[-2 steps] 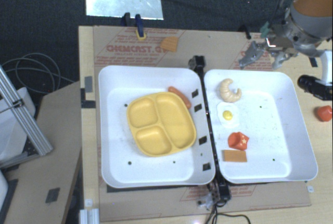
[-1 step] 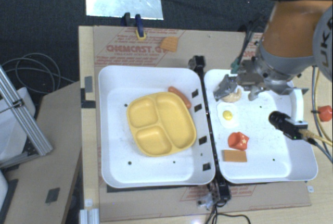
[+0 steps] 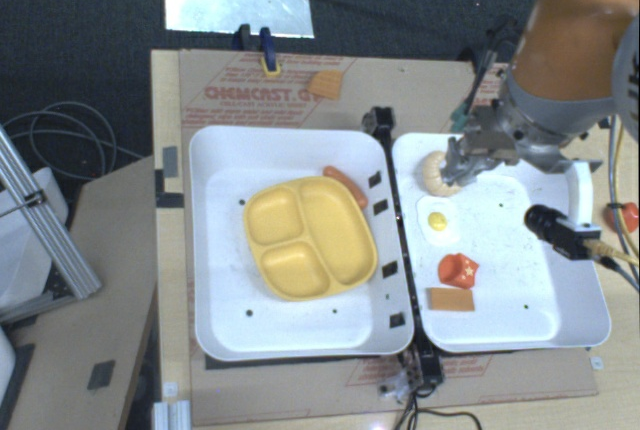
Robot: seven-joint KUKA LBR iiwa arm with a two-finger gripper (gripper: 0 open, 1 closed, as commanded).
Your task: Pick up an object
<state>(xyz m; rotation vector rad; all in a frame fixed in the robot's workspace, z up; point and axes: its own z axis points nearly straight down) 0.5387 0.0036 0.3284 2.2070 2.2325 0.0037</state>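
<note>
Dark carpet surrounds our desk (image 3: 300, 83) with two bins: left bin (image 3: 215, 248) holds one yellow tray (image 3: 310, 238), one sausage (image 3: 345, 185); right bin (image 3: 520, 318) four foods. Our pincer (image 3: 455, 168) touches the tan bun (image 3: 432, 173); its grip we cannot tell.

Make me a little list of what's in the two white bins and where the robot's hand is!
left bin: yellow tray with three sections; a sausage at the tray's far right edge
right bin: tan bun, fried egg, red piece, orange slab
gripper: down at the far left corner of the right bin, right beside the bun
holding anything: cannot tell
arm: reaches in from the right
</note>
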